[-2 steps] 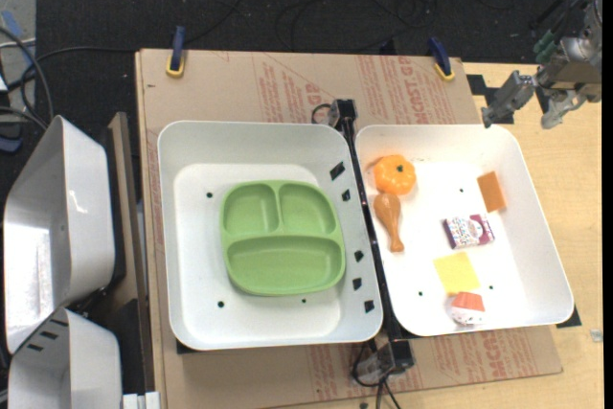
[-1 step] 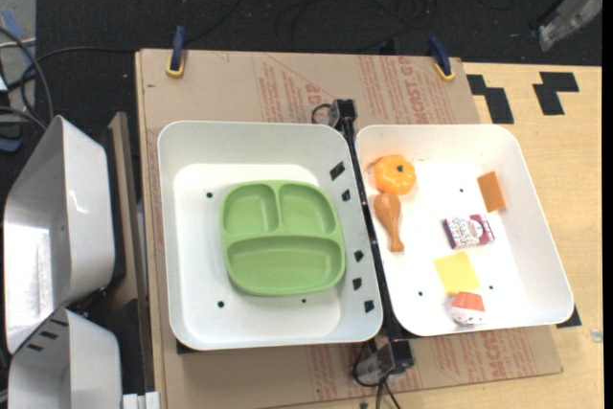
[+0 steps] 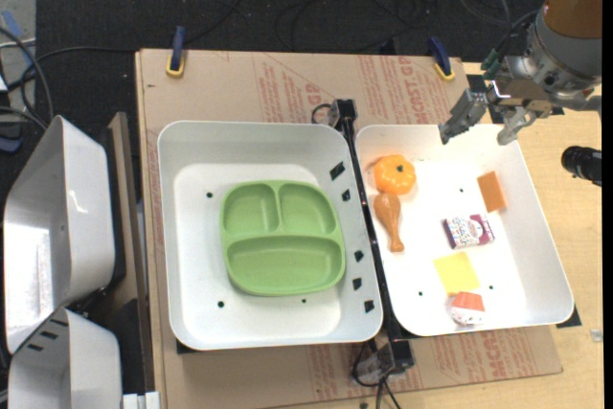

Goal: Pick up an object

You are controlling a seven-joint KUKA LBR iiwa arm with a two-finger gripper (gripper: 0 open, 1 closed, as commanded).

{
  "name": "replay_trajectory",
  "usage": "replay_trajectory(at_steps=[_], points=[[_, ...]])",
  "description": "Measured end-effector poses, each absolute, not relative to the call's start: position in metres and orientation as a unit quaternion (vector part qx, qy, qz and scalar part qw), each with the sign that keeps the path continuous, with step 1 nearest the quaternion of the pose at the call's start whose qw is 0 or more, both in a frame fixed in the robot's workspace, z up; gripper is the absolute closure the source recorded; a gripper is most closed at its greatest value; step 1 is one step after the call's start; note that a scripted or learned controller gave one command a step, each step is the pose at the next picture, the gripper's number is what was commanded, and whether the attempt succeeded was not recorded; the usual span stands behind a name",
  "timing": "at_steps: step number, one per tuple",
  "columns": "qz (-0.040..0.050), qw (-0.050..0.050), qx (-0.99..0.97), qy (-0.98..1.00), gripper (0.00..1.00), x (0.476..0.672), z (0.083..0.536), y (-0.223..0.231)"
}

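Hovering jaws spread, arm cropped top-right

1. You have a tan board surface with red printed lettering; it is held at its far edge by two clamps, a yellow-handled clamp at far left and a blue-handled clamp at far right.
2. Directly on it sit two shallow white bins side by side, touching along their inner edges.
3. The left bin carries a green divided plate.
4. The right bin carries several small items.
5. A black bracket sits at the far end of the seam between the bins.
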State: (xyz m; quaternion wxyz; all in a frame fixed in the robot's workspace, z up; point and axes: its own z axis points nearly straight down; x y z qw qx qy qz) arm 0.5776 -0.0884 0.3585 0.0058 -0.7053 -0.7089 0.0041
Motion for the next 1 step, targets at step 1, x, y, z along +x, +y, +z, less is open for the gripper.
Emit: replay_trajectory(at_steps=[1], points=[[-0.0044, -0.008, -0.707, -0.708, 0.00, 0.5659, 0.5526, -0.1165]])
